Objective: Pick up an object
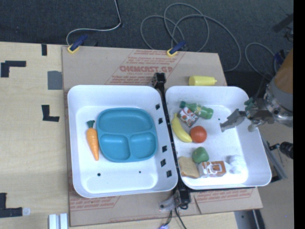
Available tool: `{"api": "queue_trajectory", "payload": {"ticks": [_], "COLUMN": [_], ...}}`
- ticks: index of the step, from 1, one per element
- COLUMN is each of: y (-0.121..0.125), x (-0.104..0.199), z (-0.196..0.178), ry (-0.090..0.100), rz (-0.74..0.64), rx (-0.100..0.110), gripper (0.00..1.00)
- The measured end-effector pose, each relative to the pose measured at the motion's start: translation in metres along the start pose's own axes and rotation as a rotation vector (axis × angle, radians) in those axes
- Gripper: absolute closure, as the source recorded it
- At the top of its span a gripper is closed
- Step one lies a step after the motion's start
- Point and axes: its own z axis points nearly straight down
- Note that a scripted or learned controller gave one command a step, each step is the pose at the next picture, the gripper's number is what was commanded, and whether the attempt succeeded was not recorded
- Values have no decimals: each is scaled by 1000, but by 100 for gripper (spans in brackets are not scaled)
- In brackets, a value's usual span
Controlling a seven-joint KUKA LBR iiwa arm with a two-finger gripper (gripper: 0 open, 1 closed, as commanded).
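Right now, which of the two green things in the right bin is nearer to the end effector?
The green bottle at the bin's far side; the green pepper lies lower, beside the bread.

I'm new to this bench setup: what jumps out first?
A big blue divided plate sits in the left bin, an orange carrot beside it. The right bin holds a red tomato and yellow banana, with the gripper over its right side.

You see a grey arm [281, 99] at the frame's right with an orange band [286, 70] above the wrist. Its gripper [238, 119] is grey metal, with slim dark fingers [229, 120] and blocky housings behind them.
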Motion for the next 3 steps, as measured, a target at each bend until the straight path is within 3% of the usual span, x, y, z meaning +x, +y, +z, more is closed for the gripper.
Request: {"api": "queue_trajectory", "payload": {"ticks": [1, 2, 3], "y": [16, -7, -7], "x": [44, 40, 39], "z": [115, 197, 187], "ry": [2, 1, -1], "rz": [-1, 1, 2], "rx": [5, -1, -2], "gripper": [0, 0, 100]}}
